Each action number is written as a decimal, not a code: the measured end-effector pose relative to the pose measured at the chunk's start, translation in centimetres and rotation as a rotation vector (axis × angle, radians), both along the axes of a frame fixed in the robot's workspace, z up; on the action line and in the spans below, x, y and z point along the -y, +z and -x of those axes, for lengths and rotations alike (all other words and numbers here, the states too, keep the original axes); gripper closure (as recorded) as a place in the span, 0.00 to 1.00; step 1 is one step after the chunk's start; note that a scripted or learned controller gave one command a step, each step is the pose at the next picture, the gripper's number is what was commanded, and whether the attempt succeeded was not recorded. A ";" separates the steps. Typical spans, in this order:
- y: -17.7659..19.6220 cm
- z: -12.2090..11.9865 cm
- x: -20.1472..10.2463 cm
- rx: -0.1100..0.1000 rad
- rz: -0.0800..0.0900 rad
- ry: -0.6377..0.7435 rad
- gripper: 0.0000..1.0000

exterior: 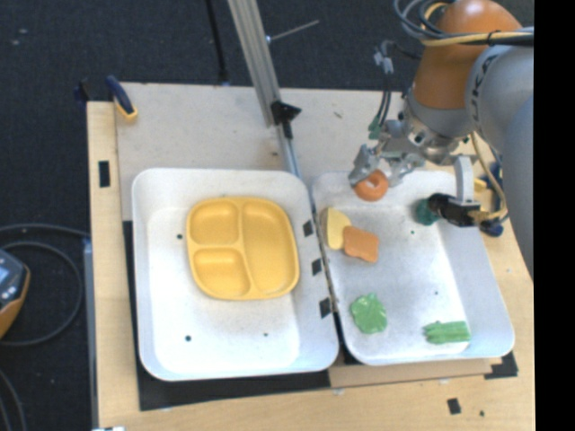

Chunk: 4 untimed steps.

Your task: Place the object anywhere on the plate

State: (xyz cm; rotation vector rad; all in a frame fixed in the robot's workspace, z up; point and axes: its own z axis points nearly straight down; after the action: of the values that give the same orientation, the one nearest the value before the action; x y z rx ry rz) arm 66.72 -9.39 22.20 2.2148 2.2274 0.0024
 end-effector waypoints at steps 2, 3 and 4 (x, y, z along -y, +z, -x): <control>0.4 0.4 -10.8 -0.001 0.000 0.001 1.00; 1.7 2.6 -15.8 -0.002 -0.001 0.002 1.00; 2.5 4.5 -20.7 -0.003 -0.001 0.002 1.00</control>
State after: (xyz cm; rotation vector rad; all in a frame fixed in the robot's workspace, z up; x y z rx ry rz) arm 62.24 11.27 24.68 2.2143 2.2324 0.0003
